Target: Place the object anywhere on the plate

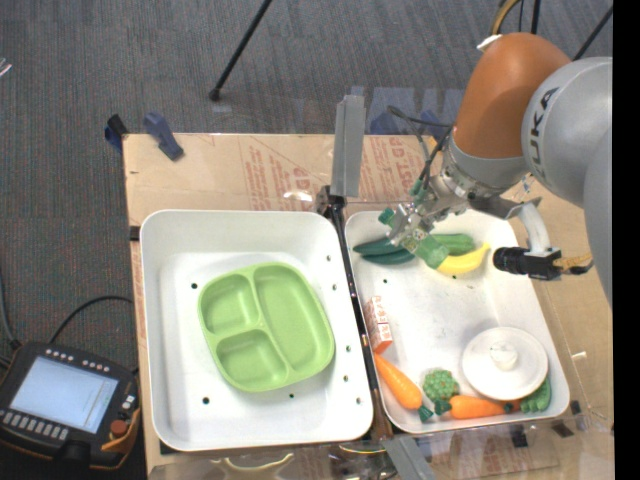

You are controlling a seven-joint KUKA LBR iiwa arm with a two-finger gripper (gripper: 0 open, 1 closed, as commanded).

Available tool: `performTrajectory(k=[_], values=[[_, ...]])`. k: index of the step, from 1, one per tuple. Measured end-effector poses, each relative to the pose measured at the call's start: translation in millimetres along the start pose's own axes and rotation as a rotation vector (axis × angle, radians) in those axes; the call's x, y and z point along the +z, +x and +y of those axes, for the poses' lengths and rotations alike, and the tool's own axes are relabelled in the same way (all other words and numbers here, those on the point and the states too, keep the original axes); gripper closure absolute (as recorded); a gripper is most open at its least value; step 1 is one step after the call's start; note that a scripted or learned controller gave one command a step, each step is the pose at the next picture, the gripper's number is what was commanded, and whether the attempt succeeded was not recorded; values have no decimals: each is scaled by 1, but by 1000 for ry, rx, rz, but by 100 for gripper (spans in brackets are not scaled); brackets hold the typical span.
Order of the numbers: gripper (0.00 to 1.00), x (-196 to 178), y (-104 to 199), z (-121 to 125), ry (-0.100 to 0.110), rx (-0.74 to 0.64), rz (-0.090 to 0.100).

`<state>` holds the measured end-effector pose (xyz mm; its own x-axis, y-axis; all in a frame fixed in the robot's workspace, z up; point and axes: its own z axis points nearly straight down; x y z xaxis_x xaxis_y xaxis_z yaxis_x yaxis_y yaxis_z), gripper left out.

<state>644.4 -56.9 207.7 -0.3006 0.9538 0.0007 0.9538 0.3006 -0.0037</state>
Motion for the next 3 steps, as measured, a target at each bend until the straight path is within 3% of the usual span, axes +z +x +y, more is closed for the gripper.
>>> performTrajectory(k=[1, 2, 3], values=[[100, -33, 113, -56, -4, -80, 1], [100, -28, 196, -51, 2, -217, 1], [0, -28, 195, -51, 2, -215, 0]])
